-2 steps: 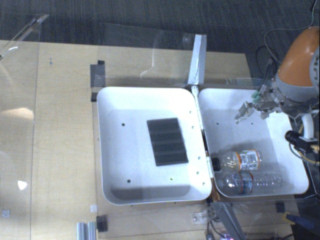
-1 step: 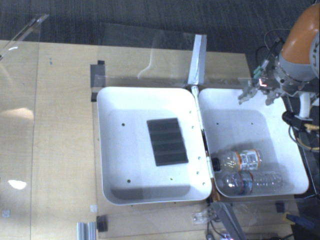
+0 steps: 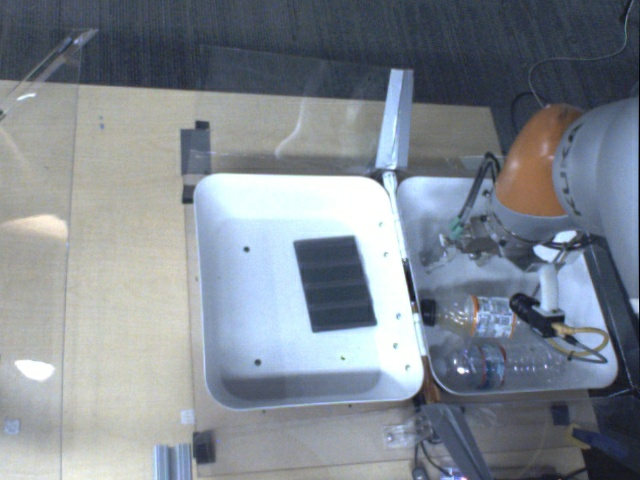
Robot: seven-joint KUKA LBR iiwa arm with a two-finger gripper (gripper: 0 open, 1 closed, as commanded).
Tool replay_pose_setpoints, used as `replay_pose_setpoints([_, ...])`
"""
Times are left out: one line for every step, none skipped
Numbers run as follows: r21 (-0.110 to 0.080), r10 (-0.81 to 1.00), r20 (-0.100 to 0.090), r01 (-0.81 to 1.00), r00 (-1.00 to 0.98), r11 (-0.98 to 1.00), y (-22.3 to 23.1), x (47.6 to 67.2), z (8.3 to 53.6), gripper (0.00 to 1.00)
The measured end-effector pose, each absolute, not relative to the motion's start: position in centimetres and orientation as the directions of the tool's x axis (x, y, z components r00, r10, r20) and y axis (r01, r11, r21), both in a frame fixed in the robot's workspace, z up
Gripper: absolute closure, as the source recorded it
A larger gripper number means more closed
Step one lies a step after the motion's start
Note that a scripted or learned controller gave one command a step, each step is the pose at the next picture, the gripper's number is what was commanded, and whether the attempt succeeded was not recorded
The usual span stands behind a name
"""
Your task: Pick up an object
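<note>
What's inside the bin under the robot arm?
Two plastic bottles: a labelled bottle and a clear bottle beside it. The arm hides the far corner of the bin.

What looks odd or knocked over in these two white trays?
In the right bin, the black-capped bottle and the clear bottle lie on their sides. The dark ribbed pad in the left bin sits slightly askew. No spill shows.
</note>
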State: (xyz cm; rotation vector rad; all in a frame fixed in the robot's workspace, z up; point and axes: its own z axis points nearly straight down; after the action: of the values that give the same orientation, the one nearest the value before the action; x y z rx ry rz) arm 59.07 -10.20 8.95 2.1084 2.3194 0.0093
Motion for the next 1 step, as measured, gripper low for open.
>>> replay_pose_setpoints([0.016, 0.969, -0.007, 0.969, -0.245, 0.245, -13.69, 52.76, 9.03, 0.00])
